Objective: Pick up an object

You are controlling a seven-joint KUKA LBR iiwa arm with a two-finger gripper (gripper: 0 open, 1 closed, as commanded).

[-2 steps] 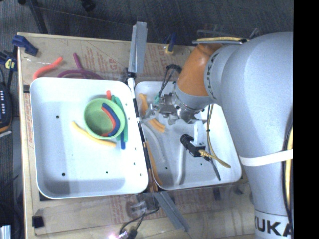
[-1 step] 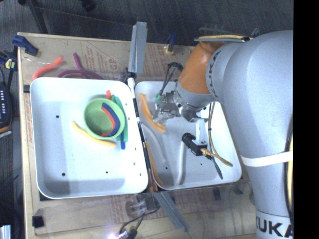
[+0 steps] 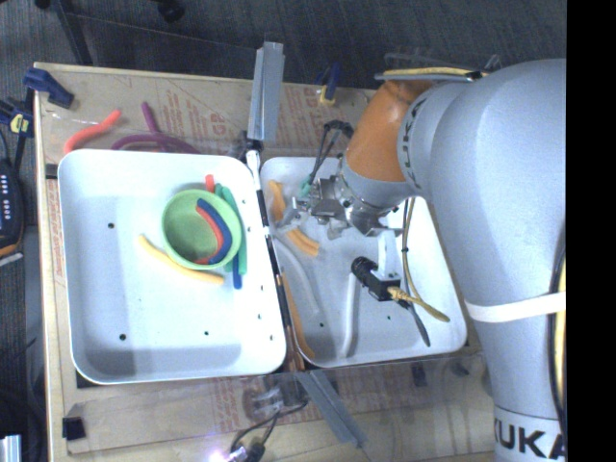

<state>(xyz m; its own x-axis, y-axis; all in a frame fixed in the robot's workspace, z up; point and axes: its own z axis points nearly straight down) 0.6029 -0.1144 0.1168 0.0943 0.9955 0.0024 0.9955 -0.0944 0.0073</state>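
Right-hand white bin (image 3: 381, 341): orange stick (image 3: 304, 243) just beside tool (image 3: 300, 212)

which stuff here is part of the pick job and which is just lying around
Job, likely: gripper over the right bin; orange piece just below it.
Lying about: green bowl and yellow strip in the left bin; purple tube and red tool on the bench.

The arm (image 3: 500, 219) hides the right bin's (image 3: 380, 340) right side; the bottom edge cuts it off.
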